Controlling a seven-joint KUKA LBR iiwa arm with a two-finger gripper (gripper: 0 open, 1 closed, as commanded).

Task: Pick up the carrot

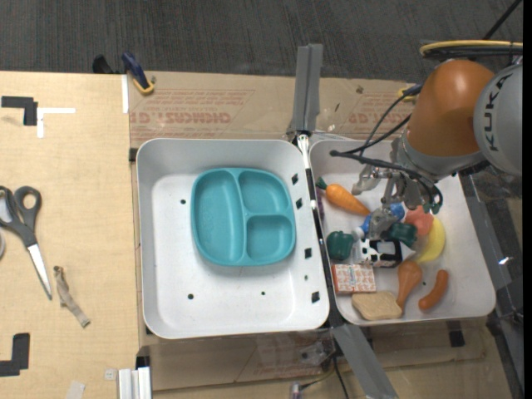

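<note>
The carrot (347, 199) is orange with a green top and lies tilted in the upper left of the right bin (474, 293), close to the wall between the two bins. My gripper (384, 218) hangs low over the middle of that bin, just right of the carrot's thick end and slightly nearer the camera. It is above a cluster of small toys. Nothing of the carrot is inside the gripper. The orange band and grey wrist (449, 119) rise behind it to the upper right.
Around the gripper lie a yellow banana (435, 239), a green toy (339, 243), a black-and-white toy (379, 253), a patterned cracker (353, 278), a bread slice (378, 307) and a sausage (433, 290). The left bin (158, 289) holds a teal divided plate (245, 216). Scissors (25, 223) lie on the bench.
</note>
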